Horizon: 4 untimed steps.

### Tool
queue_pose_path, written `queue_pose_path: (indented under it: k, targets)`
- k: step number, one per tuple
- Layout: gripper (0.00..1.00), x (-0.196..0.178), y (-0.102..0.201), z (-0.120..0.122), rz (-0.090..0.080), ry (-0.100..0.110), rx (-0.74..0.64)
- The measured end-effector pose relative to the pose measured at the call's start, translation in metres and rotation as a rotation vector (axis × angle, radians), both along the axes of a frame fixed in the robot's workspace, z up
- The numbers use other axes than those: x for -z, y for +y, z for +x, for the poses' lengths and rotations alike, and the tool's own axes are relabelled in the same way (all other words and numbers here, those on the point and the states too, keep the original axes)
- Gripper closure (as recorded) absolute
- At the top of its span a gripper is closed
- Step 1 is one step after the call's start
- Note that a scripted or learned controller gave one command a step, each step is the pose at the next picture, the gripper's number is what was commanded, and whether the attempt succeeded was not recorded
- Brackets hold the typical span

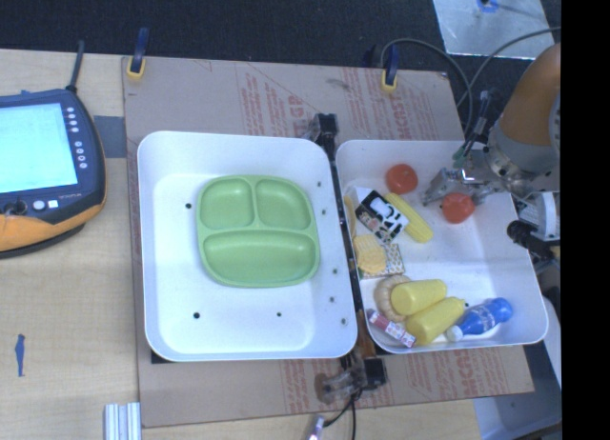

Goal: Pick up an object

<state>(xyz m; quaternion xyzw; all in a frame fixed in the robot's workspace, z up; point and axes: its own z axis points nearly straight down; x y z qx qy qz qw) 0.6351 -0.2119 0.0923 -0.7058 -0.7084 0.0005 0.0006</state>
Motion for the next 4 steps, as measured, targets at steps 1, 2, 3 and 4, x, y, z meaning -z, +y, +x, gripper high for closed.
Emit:
queue_pose_path:
  k: [1, 2, 3, 4]
  targets:
    - [1.00, -0.011, -0.001, 0.000, 0.000, 0.000, -0.002]
    - [0.00, -0.011, -0.001, 0.000, 0.000, 0.001, -0.002]
    - [0.00, 0.001, 0.018, -0.043, -0.001, 0.003, -0.001]
    - [1.00, -0.010, 0.017, -0.043, -0.003, 0.004, -0.004]
